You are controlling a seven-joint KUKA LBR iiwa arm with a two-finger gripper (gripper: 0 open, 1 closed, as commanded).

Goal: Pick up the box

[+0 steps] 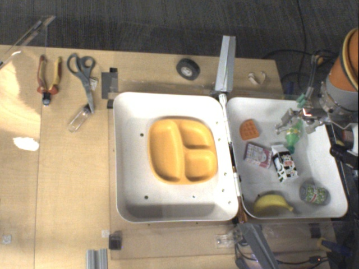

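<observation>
Currently, we found the box [285,166] just below-left of the gripper [294,126]; we could not tell its finger state.

Bright, even overhead light. Strong glare on bench [22,100] far left of gripper [300,116]. Soft shadow inside left bin [129,206] near wall. Slightly soft focus, low res overall.

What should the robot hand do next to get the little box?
Probably move toward the near side of the right bin. The gripper hangs over the bin's far end by a green item, while the box lies nearer the middle, beside the purple packet.
</observation>
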